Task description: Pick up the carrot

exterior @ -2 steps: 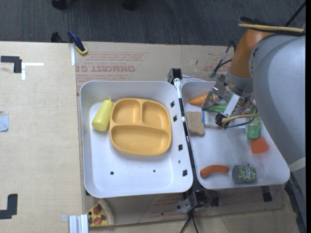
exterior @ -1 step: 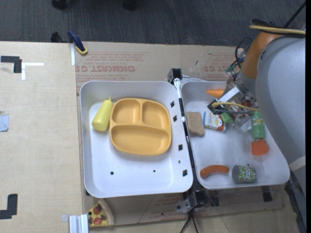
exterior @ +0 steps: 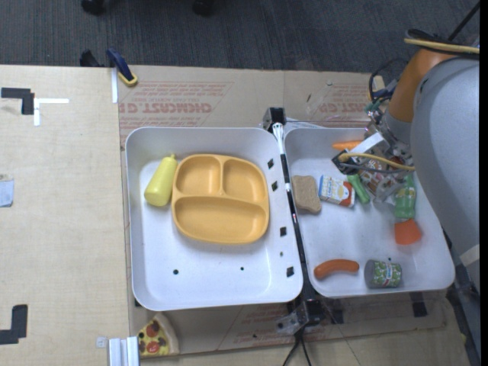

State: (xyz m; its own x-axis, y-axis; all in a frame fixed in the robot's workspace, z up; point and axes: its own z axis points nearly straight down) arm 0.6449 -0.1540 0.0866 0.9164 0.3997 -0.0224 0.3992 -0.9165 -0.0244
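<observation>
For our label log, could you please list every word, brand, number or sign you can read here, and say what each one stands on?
"CHEMCAST GP", in red print, seen upside down, on the brown cardboard sheet under the bins.
Small carton in the right bin: printed front, too small to read.
Can near that bin's front edge: label too blurred to read.
Clear packets by the gripper: print unreadable.
</observation>
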